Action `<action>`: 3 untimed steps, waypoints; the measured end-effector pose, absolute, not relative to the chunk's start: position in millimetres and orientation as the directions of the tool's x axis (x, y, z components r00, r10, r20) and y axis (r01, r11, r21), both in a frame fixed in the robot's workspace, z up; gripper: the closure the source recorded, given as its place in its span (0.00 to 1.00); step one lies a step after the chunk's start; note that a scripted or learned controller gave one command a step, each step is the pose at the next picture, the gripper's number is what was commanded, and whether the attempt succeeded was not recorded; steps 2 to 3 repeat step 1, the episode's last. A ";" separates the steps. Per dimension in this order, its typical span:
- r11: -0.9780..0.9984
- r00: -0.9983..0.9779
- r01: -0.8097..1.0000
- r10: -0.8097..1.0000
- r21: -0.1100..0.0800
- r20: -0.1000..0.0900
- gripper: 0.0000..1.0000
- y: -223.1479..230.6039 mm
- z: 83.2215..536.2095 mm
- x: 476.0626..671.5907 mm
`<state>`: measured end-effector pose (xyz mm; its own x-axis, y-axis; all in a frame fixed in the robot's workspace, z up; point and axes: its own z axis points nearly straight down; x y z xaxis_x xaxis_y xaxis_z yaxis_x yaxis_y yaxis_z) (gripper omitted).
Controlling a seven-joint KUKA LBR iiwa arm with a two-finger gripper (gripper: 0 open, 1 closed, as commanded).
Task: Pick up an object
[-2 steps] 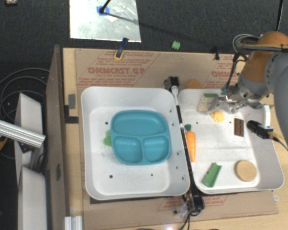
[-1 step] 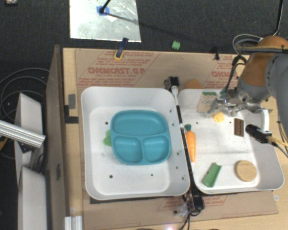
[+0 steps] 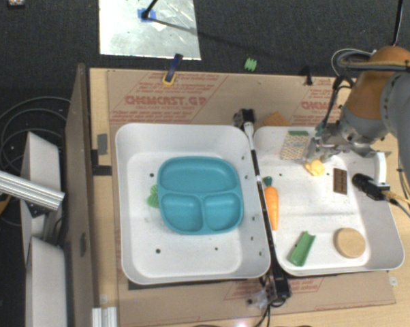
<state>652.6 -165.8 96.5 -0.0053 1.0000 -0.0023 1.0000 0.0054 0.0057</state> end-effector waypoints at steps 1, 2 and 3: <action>0.006 -0.006 1.000 1.000 0.003 0.001 1.00 -114.4 184.0 602.3; 0.006 -0.006 1.000 1.000 0.003 0.001 1.00 -114.4 184.0 602.3; 0.006 -0.006 1.000 1.000 0.003 0.001 1.00 -114.4 184.0 602.3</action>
